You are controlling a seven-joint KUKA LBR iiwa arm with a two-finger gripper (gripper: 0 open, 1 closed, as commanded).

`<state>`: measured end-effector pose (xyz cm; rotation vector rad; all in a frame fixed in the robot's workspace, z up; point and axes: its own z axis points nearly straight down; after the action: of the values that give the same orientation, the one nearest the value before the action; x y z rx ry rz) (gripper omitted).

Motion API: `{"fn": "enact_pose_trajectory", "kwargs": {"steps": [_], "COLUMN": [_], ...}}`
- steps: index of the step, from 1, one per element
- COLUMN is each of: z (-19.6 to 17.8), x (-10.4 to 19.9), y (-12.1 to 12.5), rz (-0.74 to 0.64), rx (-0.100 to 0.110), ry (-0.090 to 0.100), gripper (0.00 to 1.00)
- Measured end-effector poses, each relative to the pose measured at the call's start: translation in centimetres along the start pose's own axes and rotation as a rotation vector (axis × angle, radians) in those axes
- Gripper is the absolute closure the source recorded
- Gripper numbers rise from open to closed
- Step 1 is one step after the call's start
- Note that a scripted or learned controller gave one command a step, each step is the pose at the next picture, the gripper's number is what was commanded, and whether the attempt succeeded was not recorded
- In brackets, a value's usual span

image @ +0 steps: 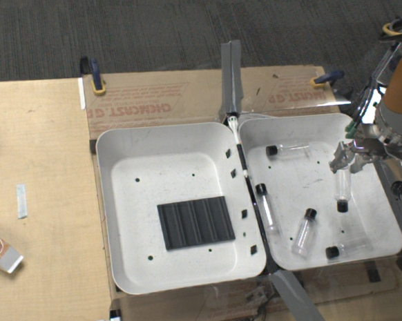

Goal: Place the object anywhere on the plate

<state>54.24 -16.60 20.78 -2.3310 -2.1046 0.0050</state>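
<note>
A dark grey ribbed plate (195, 222) lies flat in the middle of the left bin (121, 197). Several clear vials with black caps lie in the right bin (380, 239): one at the back (287, 149), one along the left wall (264, 205), one in the middle (304, 233), one at the front (343, 250) and one at the right (341, 192). My gripper (347, 160) hangs over the right bin's right side, just above the upper end of the right vial. Whether it touches that vial is unclear.
A grey divider post (232, 78) rises between the bins at the back. Clamps (94, 76) hold cardboard behind them. On the wooden bench to the left lie a small white strip (21, 201) and a wrapped item (2, 253).
</note>
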Motion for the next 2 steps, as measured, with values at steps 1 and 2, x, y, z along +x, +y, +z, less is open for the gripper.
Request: {"fn": "enact_pose_trajectory", "kwargs": {"steps": [1,2], "z": [-7.2,-7.8], "x": [7.1,15.8], "y": [2.0,3.4], "rz": [-0.303,-0.455], "rx": [-0.002,-0.002], "ry": [-0.001,-0.001], "gripper": [1.00,1.00]}}
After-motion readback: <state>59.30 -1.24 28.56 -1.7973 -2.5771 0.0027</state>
